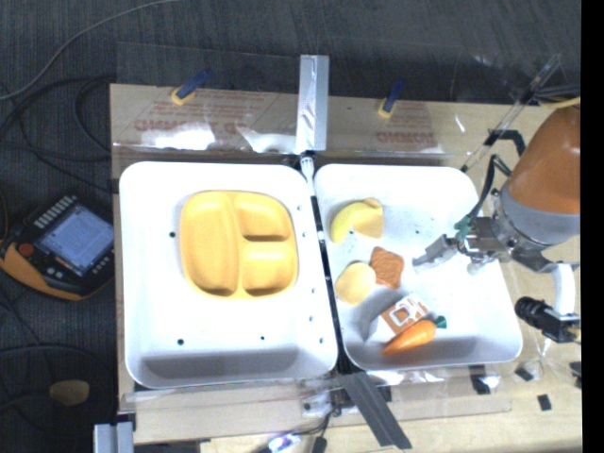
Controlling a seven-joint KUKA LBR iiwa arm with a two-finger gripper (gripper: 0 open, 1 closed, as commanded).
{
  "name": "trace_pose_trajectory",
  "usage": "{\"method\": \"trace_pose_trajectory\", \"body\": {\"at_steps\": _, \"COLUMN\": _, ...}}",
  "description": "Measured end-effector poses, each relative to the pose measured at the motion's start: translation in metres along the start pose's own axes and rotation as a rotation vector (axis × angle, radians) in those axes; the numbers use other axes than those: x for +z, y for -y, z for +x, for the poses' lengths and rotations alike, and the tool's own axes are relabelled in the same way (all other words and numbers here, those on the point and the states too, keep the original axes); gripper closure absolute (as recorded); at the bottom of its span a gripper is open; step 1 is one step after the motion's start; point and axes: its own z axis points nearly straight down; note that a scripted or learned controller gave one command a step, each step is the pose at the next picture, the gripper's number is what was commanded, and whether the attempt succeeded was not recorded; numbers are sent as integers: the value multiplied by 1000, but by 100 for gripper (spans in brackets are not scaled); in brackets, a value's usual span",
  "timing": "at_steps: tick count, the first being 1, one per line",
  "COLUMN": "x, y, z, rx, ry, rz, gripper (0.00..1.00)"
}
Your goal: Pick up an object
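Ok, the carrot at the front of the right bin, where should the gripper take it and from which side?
Probably from above, closing across the orange body of the carrot near its middle. It lies flat and slanted, green top toward the right. The small white carton touches its upper side, so favour the stretch toward the left tip, clear of it. The gripper sits farther back in the right bin.

Both white bins [151,347] appear as smooth, slightly glossy plastic. The yellow divided tray [236,243] looks like glossy moulded plastic. The bench top [142,121] resembles matt brown board under clear film. The carrot [411,336] has a smooth plastic sheen.
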Motion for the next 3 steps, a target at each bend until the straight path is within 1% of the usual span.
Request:
{"method": "trace_pose_trajectory", "body": {"at_steps": 1, "x": 110, "y": -52, "z": 56, "rx": 5, "ry": 4, "rz": -16, "gripper": 0}}
{"method": "trace_pose_trajectory", "body": {"at_steps": 2, "x": 17, "y": -52, "z": 67, "rx": -69, "ry": 2, "rz": -1, "gripper": 0}}
{"method": "trace_pose_trajectory", "body": {"at_steps": 3, "x": 111, "y": -60, "z": 60, "rx": -132, "ry": 7, "rz": -15, "gripper": 0}}
